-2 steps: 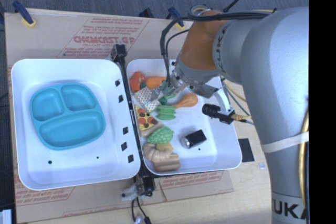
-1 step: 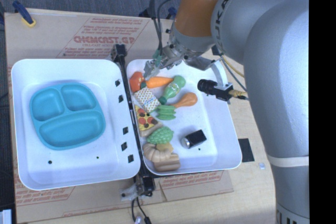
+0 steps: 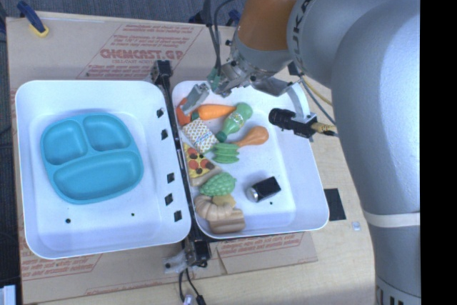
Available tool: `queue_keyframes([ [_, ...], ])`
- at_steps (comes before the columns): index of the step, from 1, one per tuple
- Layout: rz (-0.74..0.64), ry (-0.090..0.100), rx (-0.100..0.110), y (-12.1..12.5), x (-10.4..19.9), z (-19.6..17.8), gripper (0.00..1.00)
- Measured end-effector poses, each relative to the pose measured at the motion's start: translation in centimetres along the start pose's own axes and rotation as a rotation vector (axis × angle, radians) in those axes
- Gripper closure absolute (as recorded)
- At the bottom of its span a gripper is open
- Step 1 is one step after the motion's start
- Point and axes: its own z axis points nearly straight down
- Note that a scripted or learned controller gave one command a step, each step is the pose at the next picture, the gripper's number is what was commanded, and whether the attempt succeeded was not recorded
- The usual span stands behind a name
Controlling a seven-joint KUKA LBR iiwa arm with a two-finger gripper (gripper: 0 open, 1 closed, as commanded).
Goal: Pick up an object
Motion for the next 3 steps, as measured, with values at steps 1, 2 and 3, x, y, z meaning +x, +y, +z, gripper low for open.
queue_keyframes([
  [1,-0.279,-0.002,-0.002,2.6,0.0,2.3,0.00],
  [2,-0.665,0.000,0.001,1.9,1.0,2.3,0.00],
  [3,-0.920,0.000,0.000,1.3,3.7,2.2,0.00],
])
